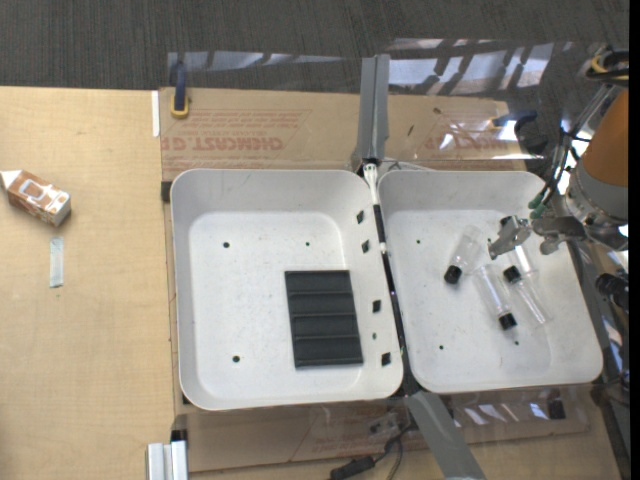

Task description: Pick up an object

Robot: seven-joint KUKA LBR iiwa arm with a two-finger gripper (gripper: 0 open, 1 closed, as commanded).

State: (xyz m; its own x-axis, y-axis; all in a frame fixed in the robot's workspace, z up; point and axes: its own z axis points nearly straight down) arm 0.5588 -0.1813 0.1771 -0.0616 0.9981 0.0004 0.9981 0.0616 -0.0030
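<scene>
1. Lying flat on the bench [80, 368] at far left, well apart from both bins: a small orange-and-white carton [38, 198] and, just below it, a pale strip [56, 264].
2. Left bin [185, 298]: holds one black ribbed block [323, 318], flat on the floor toward the lower right, clear of the walls.
3. Right bin [420, 363]: holds several clear vials with black caps [495, 283], lying loosely together near the centre; they appear to touch or overlap, though their transparency makes the outlines uncertain.
4. Gripper [522, 230]: poised at the upper right of the vial cluster, just beside or over its nearest member. Whether its jaws stand wide or narrow cannot be told from this view, and nothing is seen between them.
5. Arm [605, 168]: enters from the right, orange band above the wrist.
6. Step in hand, as judged: approach to a vial. A sound grasp would close across the tube's narrow width, centred on one vial rather than two, since round, smooth tubes are likely to roll or slip away.
</scene>
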